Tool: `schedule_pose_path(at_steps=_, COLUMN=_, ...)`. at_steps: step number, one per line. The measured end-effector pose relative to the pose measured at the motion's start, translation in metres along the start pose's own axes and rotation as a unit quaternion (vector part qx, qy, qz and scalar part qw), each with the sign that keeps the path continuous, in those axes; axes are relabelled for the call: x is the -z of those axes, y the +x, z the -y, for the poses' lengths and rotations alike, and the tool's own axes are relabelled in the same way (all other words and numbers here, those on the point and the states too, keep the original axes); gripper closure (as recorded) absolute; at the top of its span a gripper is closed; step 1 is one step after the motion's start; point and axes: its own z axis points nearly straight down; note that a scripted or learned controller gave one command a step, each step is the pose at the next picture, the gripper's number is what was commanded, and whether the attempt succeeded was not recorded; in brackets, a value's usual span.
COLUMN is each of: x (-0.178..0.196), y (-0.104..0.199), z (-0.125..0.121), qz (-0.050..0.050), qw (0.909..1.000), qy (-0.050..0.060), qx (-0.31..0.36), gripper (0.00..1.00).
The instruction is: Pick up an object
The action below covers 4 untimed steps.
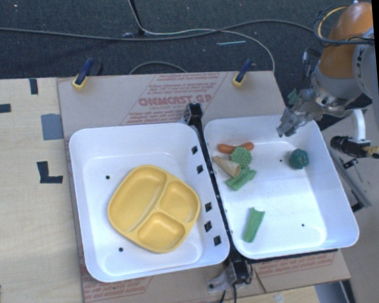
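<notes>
Camera view: claw poised over the right bin's far rim, its grip state indiscernible. Inside this bin, a dark green ball lies nearest the claw.

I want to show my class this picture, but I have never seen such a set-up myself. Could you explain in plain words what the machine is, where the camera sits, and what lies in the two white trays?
This is a grey robot arm with an orange band, reaching in from the right. The camera is fixed above the bench and looks down at a slant. The arm's hand hangs over the far right corner of the right shallow white bin, and nothing shows between its fingers. That bin holds small toy foods: an orange carrot-like piece, a green bumpy broccoli-like piece, a beige cone, a green flat piece, a green stick and a dark green round lump. The left shallow white bin holds a yellow plastic plate with three compartments.
</notes>
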Motion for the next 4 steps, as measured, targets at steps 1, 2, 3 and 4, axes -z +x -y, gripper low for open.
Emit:
schedule_pose_path(at_steps=1, x=0.054, y=0.000, z=-0.001, qz=0.000, qw=1.0000, qy=-0.001, qx=0.000, gripper=1.00)
schedule_pose_path(at_steps=2, x=0.059, y=0.056, z=0.004, qz=-0.001, qw=1.0000, qy=0.002, qx=0.001, gripper=1.00)
schedule_pose_path(at_steps=3, x=0.052, y=0.102, z=0.024, qz=-0.001, qw=1.0000, qy=0.003, qx=0.002, gripper=1.00)
schedule_pose_path(at_steps=4, x=0.042, y=0.149, z=0.039, qz=-0.001, qw=1.0000, qy=0.003, qx=0.002, gripper=1.00)
